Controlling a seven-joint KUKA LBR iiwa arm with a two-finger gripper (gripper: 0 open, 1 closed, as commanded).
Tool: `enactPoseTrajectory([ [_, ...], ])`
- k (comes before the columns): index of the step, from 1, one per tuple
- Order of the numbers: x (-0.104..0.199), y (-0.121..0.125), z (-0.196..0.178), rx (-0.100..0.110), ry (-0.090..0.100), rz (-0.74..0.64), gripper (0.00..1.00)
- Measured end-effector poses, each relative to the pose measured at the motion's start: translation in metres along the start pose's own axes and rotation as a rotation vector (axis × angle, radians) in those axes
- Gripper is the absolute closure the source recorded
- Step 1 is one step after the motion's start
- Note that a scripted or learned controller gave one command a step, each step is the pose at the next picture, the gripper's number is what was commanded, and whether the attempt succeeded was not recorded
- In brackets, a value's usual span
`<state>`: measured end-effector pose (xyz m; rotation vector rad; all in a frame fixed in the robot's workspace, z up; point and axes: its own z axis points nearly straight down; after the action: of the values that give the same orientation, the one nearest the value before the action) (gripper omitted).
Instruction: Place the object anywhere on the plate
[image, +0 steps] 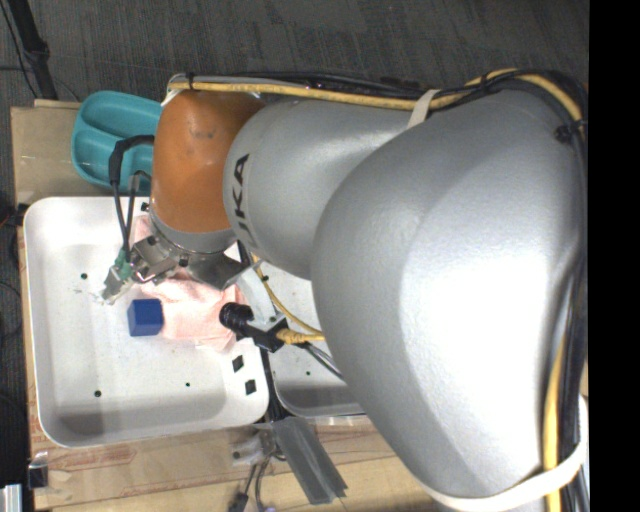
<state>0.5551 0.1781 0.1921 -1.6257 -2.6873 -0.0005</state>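
At the far left, the left bin (60, 400) lies with its rounded white wall in plain sight, and a teal object (105, 135) sits just beyond its far rim. Inside the bin, a small blue cube (145, 318) rests flat on the floor, touching the edge of a pale pink plate (195, 310) that lies partly under the arm. The gripper (125, 270) hovers just above and beside the cube — its tip is a small, blurred greenish shape, and I cannot tell whether it is released or clenched; nothing shows between it.

The cube looks like a light, rigid block with flat faces and sharp edges, so it should neither deform nor break. Its smooth sides may slip a little, so the best hold is probably across two opposite vertical faces, squarely at mid-height. To the right, the grey arm (440, 270) with its orange band (195, 160) covers most of the right bin (315, 402).
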Motion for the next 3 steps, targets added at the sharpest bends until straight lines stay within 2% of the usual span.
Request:
enactPoseTrajectory([
  [1,0.049,-0.039,0.044,0.006,0.0,0.305,0.0],
  [2,0.049,-0.038,0.035,0.007,0.001,0.302,1.0],
  [3,0.001,-0.046,0.012,-0.001,-0.002,0.104,1.0],
])
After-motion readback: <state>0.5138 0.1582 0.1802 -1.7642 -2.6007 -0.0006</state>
